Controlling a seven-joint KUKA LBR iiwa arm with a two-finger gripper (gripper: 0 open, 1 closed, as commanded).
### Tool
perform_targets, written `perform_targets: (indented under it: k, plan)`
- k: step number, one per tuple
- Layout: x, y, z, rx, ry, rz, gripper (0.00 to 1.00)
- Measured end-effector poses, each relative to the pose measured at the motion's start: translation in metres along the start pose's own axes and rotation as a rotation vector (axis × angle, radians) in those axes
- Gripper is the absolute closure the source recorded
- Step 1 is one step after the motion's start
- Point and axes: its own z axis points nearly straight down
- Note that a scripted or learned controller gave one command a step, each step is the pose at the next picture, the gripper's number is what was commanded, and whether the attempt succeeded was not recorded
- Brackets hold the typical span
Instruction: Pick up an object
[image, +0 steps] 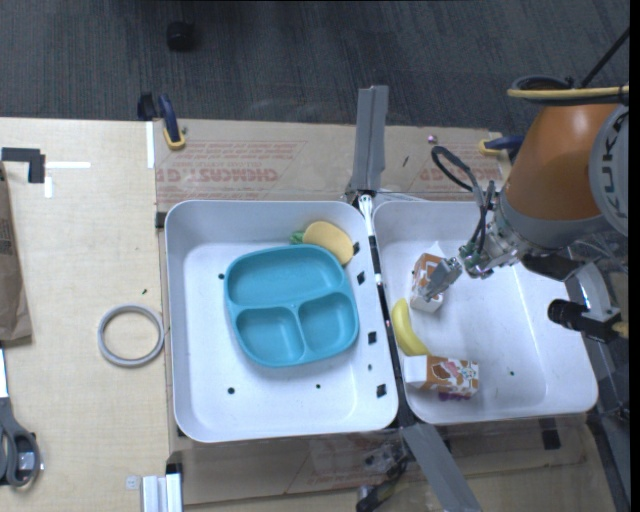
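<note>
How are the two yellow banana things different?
The banana in the right bin lies bare against the divider, its whole curved length showing. The yellow fruit in the left bin sits at the back, partly tucked behind the blue tray, with something green beside it. It looks rounder and shorter. Both are yellow.

Two white bins (185, 330); one blue divided tray (291, 305); two yellow items (330, 239); two small cartons (452, 376); one tape ring (131, 334), left of frame.
</note>
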Motion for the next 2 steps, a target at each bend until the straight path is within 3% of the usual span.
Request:
perform_targets:
  k: [1,2]
  plan:
    - [-0.026,0.082,0.0,0.0,-0.001,-0.175,0.0]
    - [-0.069,0.073,0.097,-0.001,-0.001,-0.103,0.0]
